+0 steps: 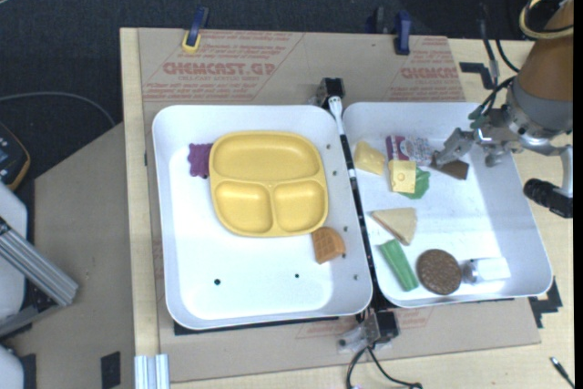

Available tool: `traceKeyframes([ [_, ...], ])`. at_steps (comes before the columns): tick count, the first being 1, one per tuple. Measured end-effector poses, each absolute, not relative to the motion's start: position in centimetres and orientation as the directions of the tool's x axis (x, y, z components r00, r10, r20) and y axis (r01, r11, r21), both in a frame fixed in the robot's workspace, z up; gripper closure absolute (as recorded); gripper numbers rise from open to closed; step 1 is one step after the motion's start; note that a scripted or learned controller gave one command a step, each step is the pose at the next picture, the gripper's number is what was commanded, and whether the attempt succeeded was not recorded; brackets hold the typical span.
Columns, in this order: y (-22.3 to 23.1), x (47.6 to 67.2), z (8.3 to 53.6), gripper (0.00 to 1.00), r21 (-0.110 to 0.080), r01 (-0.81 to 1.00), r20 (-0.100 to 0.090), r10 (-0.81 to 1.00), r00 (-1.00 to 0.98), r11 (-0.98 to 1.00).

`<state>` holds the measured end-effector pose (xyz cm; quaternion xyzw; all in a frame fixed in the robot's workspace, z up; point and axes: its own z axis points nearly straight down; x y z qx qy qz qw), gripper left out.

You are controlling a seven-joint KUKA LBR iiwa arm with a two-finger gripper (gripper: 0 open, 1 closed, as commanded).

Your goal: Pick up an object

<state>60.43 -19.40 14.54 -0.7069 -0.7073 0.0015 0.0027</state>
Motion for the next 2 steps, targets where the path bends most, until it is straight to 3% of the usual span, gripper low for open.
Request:
traceKeyframes([
  [1, -19.38, 59.98, 8.27, 0.00, -0.006, 1.000, 0.003, 1.000, 0.000, 0.000],
  [2, -19.37, 60.03, 8.55, 0.00, -0.001, 1.000, 0.001, 1.000, 0.001, -0.001],
])
